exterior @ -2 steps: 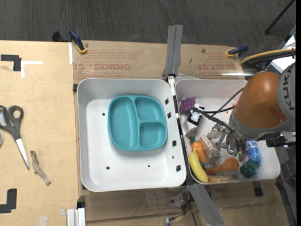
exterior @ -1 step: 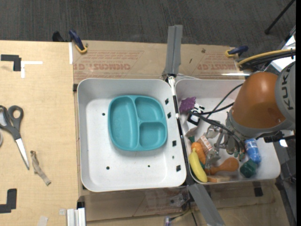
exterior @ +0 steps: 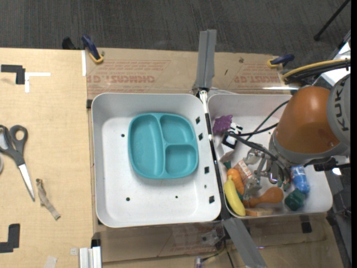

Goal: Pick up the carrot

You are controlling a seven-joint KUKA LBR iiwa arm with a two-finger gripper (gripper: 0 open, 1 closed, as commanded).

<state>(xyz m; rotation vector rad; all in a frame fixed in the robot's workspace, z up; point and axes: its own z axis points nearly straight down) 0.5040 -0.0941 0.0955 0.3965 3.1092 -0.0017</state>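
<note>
The gripper is seen low in the right bin; the carrot lies just beside the banana; whether the jaws are apart cannot be told, perhaps hidden by clutter.

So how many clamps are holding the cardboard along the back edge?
2. One blue clamp sits at the back left corner of the cardboard, above the left bin. The other clamp is at the back right, above the right bin. The arm may hide more.
</note>
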